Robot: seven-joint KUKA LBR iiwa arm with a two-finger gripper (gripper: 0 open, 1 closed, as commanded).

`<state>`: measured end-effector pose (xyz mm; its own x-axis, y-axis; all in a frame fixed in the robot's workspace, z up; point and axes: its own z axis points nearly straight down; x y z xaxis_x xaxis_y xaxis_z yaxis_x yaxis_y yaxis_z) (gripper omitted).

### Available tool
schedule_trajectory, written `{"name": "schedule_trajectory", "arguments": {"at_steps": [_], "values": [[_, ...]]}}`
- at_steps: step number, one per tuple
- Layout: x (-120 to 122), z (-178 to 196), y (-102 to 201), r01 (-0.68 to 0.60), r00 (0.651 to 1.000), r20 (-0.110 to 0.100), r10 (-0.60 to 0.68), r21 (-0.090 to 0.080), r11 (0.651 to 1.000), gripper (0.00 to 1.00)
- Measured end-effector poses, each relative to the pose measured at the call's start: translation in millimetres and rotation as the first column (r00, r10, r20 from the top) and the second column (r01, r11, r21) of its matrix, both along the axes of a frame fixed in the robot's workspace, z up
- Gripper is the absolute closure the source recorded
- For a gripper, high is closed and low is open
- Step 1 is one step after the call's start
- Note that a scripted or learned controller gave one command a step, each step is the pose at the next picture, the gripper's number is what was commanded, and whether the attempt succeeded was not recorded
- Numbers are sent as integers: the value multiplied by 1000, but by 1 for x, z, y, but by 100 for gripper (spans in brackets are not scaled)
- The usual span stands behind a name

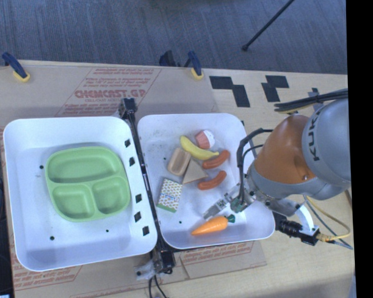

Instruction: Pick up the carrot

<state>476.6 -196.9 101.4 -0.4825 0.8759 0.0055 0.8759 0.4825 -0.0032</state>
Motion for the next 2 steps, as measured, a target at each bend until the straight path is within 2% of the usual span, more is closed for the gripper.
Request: {"name": "schedule_trajectory", "arguments": {"at_steps": [1,2], "values": [[1,10,0,-3,1000,-1,3,0,1000,100],[1,10,0,-3,1000,-1,3,0,1000,0]]}}
